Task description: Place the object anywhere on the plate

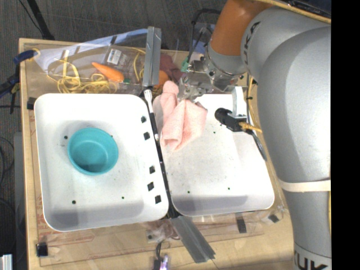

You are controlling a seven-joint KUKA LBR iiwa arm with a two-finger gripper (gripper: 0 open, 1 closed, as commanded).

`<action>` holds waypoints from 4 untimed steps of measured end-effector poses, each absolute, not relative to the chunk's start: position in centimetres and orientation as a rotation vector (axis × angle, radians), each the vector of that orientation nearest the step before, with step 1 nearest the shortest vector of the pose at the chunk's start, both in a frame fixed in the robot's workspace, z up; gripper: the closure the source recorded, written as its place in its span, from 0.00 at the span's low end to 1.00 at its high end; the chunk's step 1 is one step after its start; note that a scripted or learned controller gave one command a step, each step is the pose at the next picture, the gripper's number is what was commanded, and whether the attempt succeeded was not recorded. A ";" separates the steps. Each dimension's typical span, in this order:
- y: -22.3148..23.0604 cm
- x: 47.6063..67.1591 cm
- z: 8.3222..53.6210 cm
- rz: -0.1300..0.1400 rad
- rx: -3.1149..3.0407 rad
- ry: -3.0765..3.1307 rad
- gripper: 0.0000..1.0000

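1. The pink cloth (179, 122) is the thing I have to move. It sits at about 12 o'clock in my view, at the far left corner of the right bin (225, 179). Its left edge laps over the ridge (154, 151) between the bins.

2. I judge that the cloth hangs as it does because it is being gathered from the top. Its upper fold is bunched into the gripper (188, 93), and the rest falls away in loose pleats toward 6 o'clock. As far as I can see, the fingers are narrowed on that top fold. They are holding the cloth, not standing wide.

3. The teal plate (93, 151), a deep-sided one, lies alone in the left bin (56, 196), at 9 o'clock in the view. From the cloth it is at roughly 8 o'clock and well apart. Nothing is on it, so the placing is not yet done.

4. The arm (287, 94) comes in from 3 o'clock and fills that side. Its orange band (233, 27) is at 1 o'clock, and the wrist is tipped down and toward 9 o'clock, so the gripper points at the cloth's top.

5. My reading is that the carry must cross the ridge toward 8 o'clock. The trailing hem could snag there.
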State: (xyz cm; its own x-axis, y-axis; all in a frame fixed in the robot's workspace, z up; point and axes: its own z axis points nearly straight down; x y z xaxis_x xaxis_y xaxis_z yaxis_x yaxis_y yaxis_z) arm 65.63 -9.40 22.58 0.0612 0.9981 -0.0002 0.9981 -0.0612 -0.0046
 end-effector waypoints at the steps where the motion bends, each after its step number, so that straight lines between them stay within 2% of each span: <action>1: 1.8 62.6 19.1 0.007 -2.305 -2.129 1.00; 2: 8.0 57.9 19.0 0.009 -2.321 -2.112 1.00; 3: 14.5 57.1 19.8 0.008 -2.289 -2.147 1.00; 4: 14.1 59.6 16.9 0.006 -2.206 -2.234 1.00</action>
